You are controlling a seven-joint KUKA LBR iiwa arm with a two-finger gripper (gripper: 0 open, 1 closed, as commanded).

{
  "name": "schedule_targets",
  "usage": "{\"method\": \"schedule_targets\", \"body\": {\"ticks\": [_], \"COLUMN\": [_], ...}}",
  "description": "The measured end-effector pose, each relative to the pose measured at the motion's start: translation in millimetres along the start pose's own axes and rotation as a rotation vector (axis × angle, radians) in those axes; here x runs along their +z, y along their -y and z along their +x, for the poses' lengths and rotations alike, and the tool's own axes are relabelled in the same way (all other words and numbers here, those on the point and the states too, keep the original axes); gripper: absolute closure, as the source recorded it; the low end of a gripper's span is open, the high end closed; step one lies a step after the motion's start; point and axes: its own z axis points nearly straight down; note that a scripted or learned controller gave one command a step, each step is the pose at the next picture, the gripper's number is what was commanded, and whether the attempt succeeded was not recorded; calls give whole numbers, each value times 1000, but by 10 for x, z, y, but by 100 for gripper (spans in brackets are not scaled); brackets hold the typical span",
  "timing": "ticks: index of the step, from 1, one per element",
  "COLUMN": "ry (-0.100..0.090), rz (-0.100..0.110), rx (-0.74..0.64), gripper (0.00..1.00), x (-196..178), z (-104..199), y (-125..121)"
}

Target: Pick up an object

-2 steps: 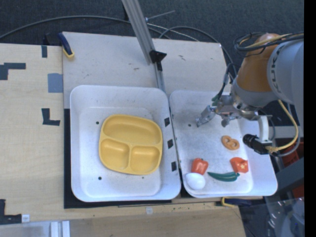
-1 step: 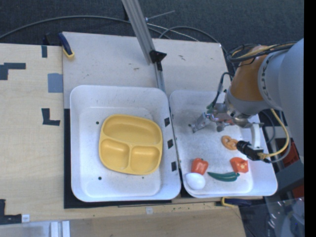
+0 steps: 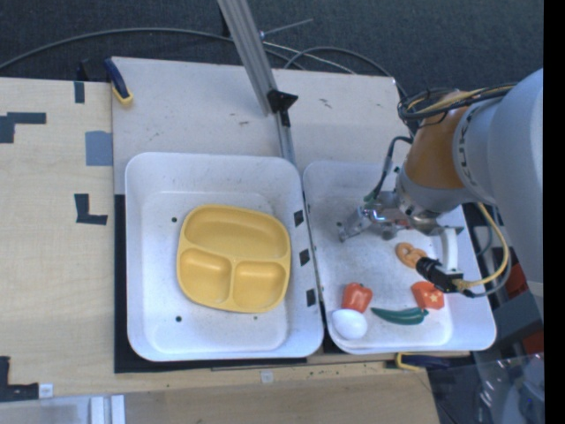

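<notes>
My gripper (image 3: 355, 227) hangs low over the upper middle of the right bin (image 3: 328, 193), on the grey arm with the orange band (image 3: 433, 162). No object shows at its tip. Below it, along the bin's front, lie a small red pepper (image 3: 357, 297), a white egg (image 3: 350, 324), a green chili (image 3: 402, 315) and a second red piece (image 3: 430, 295). An orange ring-shaped item (image 3: 410, 254) lies to the right of the gripper, apart from it.
The left bin (image 3: 141, 237) holds a yellow divided plate (image 3: 234, 258). A grey metal post (image 3: 252, 47) slants in from the top and ends at the divider between the bins. Cables run beside the arm at the right.
</notes>
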Motion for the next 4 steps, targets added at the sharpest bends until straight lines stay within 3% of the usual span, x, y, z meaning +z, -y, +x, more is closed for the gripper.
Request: {"method": "schedule_targets", "body": {"ticks": [1,4], "ry": [-1,0], "rz": [0,-8], "rx": [-1,0], "gripper": [100,100], "x": [-109,-1756], "z": [7,-152], "y": [-2,92]}}
